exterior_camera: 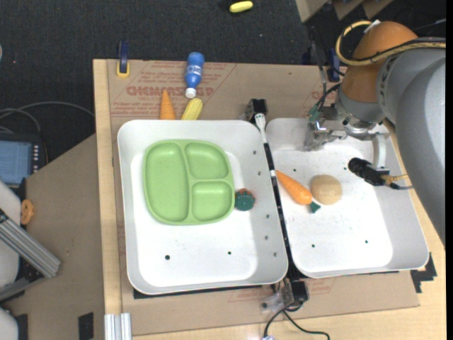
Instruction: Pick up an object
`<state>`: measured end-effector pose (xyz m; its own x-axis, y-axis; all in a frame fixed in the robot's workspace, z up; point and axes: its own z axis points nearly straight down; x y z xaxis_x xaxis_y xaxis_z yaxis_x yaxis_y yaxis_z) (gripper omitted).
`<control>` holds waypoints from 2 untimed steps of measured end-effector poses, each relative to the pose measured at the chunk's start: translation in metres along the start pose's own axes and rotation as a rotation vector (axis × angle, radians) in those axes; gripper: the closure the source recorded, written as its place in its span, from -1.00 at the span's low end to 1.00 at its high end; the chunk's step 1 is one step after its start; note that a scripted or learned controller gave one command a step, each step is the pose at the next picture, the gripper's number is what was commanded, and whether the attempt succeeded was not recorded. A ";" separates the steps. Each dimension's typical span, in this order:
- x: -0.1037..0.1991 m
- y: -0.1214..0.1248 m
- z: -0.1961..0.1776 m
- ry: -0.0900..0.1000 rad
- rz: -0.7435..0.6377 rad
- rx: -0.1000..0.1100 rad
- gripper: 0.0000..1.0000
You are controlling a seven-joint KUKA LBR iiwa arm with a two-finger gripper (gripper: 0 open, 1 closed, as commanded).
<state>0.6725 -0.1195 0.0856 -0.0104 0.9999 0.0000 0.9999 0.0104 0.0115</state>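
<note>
Claw (320, 134) at right bin's (354, 253) far edge; grip state unreadable. Tapered orange carrot (293, 188) and smooth round beige lump (326, 189) lie just nearer the camera, touching. Green divided plastic tray (188, 181) well left.

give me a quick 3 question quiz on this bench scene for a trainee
1. True or false: the green divided plate lies in the left bin.
2. Which thing touches the toy carrot in the right bin? A) blue bottle B) tan round object C) corn cob
3. Fill in: the gripper hangs over the right bin's ____ left corner.

Key:
1. True
2. B, the tan round object
3. Far
</note>
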 end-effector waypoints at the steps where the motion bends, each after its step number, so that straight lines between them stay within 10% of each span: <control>1: 0.053 -0.038 -0.107 0.001 0.004 0.001 1.00; 2: 0.086 -0.096 -0.151 0.003 0.007 0.013 1.00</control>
<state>0.5740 -0.0347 0.2353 -0.0034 1.0000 0.0029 1.0000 0.0034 -0.0018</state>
